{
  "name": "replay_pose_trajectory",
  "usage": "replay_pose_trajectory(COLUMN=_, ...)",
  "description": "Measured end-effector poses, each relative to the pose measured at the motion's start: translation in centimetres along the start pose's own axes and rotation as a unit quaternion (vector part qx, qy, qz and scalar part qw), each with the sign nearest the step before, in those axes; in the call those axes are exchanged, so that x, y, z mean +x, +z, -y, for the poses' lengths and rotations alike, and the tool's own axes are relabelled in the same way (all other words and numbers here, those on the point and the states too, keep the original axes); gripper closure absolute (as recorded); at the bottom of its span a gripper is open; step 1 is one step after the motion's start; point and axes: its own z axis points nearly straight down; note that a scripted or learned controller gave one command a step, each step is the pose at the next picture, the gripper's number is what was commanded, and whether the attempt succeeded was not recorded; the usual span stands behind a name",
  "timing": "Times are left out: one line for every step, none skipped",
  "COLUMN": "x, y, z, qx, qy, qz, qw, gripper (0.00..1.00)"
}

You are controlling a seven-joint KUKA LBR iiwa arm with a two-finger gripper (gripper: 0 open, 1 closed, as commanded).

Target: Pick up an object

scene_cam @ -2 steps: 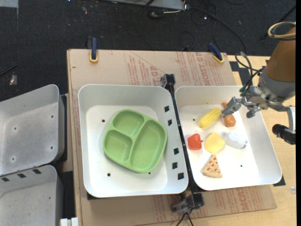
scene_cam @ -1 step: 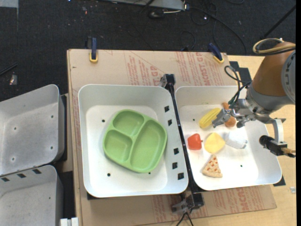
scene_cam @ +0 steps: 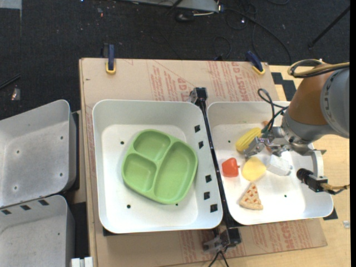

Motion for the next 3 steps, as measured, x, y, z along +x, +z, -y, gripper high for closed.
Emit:
replay_pose_trajectory(x=0.0, y=-1.3, z=-0.1, qx=-0.002, qy=0.0, qz=0.001, qw=1.0, gripper=1.0)
replay_pose_trajectory(x=0.1, y=-5.5, z=-0.5, qx=-0.004, qy=-0.001, qz=0.001, qw=1.0, gripper=1.0)
replay_pose_trajectory(x=0.6, y=-10.2, z=0.2, qx=-0.003, qy=-0.002, qz=0.001, qw=1.0, gripper=1.0)
